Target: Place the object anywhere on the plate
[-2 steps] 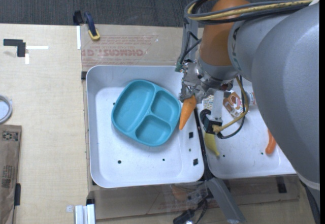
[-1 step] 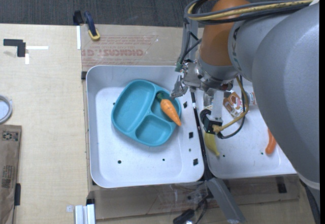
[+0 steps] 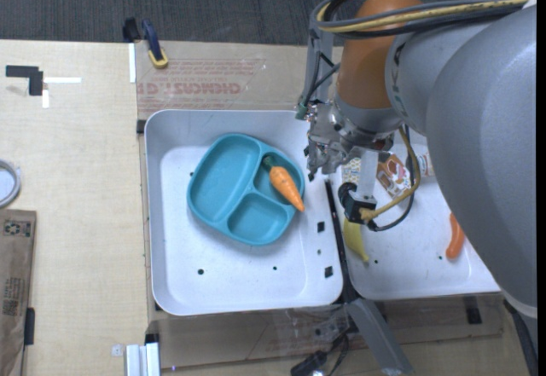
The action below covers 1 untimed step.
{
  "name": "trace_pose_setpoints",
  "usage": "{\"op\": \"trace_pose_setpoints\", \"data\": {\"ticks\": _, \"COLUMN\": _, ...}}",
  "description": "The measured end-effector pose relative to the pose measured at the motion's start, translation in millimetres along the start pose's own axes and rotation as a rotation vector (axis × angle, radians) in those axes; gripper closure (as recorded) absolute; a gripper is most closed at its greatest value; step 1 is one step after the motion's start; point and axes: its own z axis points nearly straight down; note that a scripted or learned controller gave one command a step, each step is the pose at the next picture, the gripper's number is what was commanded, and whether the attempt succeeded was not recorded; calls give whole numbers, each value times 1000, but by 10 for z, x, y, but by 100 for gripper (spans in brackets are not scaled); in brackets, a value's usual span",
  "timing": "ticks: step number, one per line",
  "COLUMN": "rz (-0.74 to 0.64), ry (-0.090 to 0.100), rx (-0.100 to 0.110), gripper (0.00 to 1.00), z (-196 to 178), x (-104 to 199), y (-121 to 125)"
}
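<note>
The grey arm point(image 3: 461, 110) reaches in over the right bin point(image 3: 426, 280), its wrist hanging above the wall between the two bins. Left of the claw point(image 3: 317, 163), in the left bin point(image 3: 171, 280), lies the blue divided plate point(image 3: 226, 187). The toy carrot point(image 3: 287, 185) rests on the plate's near edge, just left of and slightly below the claw, its long axis slanting down and away from it, leafy end up. The carrot lies apart from the claw, so nothing is gripped; how wide the claw stands I cannot tell. Just below the claw, a banana point(image 3: 354, 238) lies in the right bin.
</note>
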Motion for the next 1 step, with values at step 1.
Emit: {"op": "trace_pose_setpoints", "data": {"ticks": 1, "rz": 1, "ry": 0, "rx": 0, "gripper": 0, "z": 0, "x": -3, "y": 1}}
